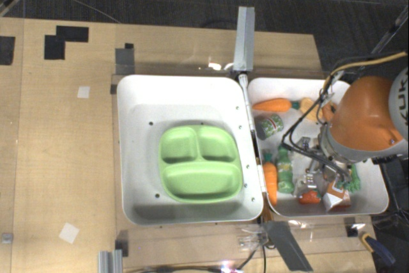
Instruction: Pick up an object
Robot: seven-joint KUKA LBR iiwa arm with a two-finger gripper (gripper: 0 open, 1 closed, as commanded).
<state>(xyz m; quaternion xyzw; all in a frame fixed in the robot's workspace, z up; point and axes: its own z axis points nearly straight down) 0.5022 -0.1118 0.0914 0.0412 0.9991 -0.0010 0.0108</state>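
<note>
arm (367,115): i see it reaching in from the right, its orange band above the right bin (377,204).
gripper (314,181): down among the clutter near the bin's front; i can't tell its state or whether it has hold of anything.
objects: carrot (273,105) near the back wall, green can (269,126) just before it, second carrot (271,182) by the left wall, small red piece (309,197) at the gripper.
left bin (131,137): holds a green divided plate (200,162).
</note>
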